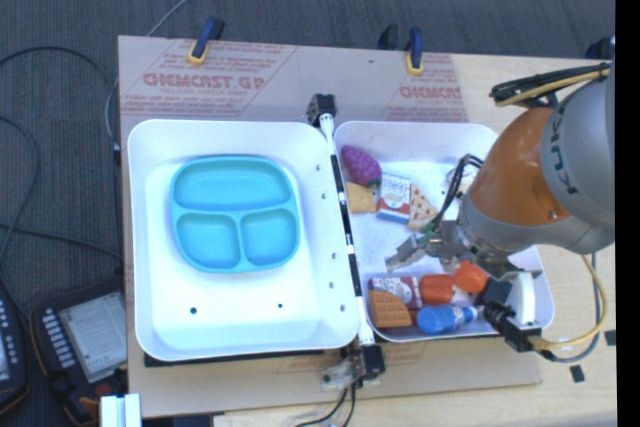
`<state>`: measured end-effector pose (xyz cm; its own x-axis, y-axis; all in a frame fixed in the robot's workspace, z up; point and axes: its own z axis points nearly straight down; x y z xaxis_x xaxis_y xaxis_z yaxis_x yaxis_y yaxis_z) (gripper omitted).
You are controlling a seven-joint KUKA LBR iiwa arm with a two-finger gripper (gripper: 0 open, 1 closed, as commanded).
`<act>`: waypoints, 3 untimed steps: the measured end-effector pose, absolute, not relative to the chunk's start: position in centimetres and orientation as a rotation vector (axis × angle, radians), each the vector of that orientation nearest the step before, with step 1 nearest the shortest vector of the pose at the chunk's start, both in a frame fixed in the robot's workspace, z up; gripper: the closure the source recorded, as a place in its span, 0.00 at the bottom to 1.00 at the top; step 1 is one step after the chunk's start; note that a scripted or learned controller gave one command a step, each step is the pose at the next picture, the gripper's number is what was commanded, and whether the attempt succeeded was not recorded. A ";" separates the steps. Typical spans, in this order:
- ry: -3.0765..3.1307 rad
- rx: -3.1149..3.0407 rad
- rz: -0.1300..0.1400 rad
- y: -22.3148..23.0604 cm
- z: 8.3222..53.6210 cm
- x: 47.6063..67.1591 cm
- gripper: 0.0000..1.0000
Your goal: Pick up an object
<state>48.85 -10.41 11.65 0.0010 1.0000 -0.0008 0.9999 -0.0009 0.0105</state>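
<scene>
1. The brown board (330, 75) under the bins carries red stencilled lettering twice over; the left print looks like "GIEMCAST.GP", and the right one repeats it but is partly cut off by the right bin.
2. On the grey arm (590, 165), black letters run sideways; I make out "KU" and part of another letter, above the orange band (515, 180).
3. A small red-and-white packet (396, 195) in the right bin (420, 130) has print on it, too small to read.
4. The gripper (425, 248) hangs low over the middle of the right bin, metal fingers (405, 255) pointing toward the divider between the bins. I cannot tell whether they are spread or pinched, and nothing is visibly caught between them.
5. Objects lie all round it: a purple grape bunch (360, 163) and a yellow piece (360, 200) toward the far left corner, a cracker-like wedge (422, 208) just above the fingers.
6. Just below the fingers sit a red-orange block (437, 290), a waffle-like brown biscuit (390, 312) and a blue bottle (445, 318) along the near wall.
7. The left bin (150, 245) holds a blue three-part plate (236, 213), well away from the gripper.
</scene>
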 end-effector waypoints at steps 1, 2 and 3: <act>2.213 2.217 0.005 -9.8 8.8 48.6 0.00; 2.212 2.217 0.007 -9.8 9.8 48.7 1.00; 2.213 2.217 0.007 -9.8 9.8 48.7 0.00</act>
<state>48.69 -9.81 9.81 0.0021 1.0000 -0.0034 1.0000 -0.0020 0.0096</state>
